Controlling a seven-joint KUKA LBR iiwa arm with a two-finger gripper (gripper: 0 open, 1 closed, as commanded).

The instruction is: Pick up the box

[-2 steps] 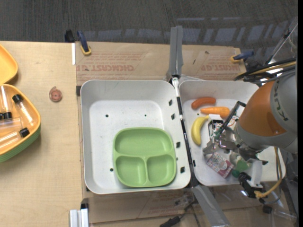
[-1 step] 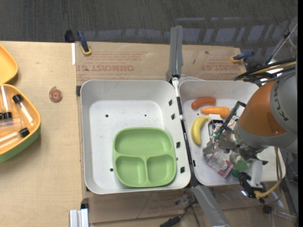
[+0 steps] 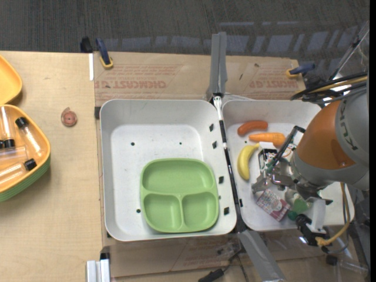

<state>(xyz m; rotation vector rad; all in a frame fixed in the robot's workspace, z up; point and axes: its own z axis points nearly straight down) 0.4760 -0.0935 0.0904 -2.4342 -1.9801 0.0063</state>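
Note:
The box (image 3: 272, 204) is a small white carton with pink print, lying flat near the front of the right bin (image 3: 247, 216). My gripper (image 3: 271, 176) is low in that bin, just above and behind the box's far end, and partly covers it. The grey arm with its orange band (image 3: 325, 147) reaches in from the right and hides the bin's right side. I cannot make out whether anything sits between the gripper's tips.
A yellow banana (image 3: 245, 160), an orange carrot (image 3: 267, 137) and a red sausage (image 3: 252, 126) lie at the back of the right bin. A small green item (image 3: 299, 205) sits beside the box. The left bin (image 3: 117, 157) holds a green divided plate (image 3: 179, 194).

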